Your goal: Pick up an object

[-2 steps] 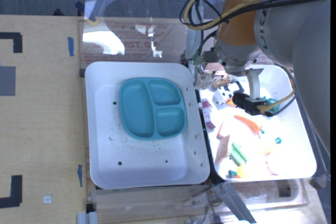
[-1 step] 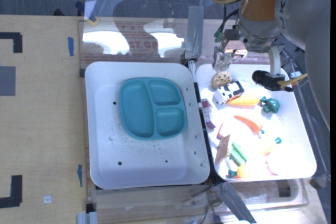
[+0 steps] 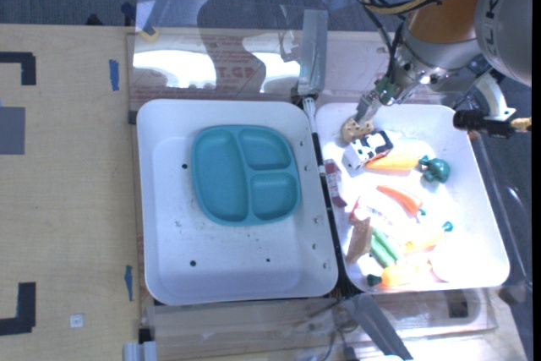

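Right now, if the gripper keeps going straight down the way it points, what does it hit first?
Probably the small tan toy just below the gripper, at the right white bin's upper left; depth is hard to judge.

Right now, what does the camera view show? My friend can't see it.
A robot gripper hangs over the right bin, just above a small tan toy among little toys. The left bin holds a teal divided plate.

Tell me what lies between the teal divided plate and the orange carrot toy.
In the camera view, between the teal divided plate and the orange carrot toy lie the two bins' adjoining rims and a black-and-white toy.
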Available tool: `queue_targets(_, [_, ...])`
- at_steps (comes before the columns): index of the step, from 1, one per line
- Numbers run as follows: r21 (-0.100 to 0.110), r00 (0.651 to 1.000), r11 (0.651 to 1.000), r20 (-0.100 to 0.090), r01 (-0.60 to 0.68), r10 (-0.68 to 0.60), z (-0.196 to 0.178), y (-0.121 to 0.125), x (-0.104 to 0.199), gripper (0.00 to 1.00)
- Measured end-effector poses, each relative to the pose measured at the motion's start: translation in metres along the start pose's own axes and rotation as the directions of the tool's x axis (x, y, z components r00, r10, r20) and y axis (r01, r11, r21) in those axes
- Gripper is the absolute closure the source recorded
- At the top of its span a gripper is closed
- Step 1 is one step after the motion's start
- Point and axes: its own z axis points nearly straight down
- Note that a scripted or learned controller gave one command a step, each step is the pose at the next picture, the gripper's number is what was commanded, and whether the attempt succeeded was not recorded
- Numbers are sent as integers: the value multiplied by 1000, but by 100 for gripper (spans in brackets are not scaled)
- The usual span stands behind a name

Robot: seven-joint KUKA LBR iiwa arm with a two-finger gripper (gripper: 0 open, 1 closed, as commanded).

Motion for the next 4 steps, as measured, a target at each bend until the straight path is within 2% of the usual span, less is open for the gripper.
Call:
queue_targets(1, [7, 897, 897, -2, -442, 442, 46, 14, 65, 100])
queue_targets(2, [3, 940, 940, 0, -342, 342, 33, -9, 42, 100])
queue_targets(3, [-6, 998, 998, 6, -60, 60, -53, -80, 29, 100])
queue_targets(4, [1, 944, 944, 0, -330, 330, -5, -6, 41, 100])
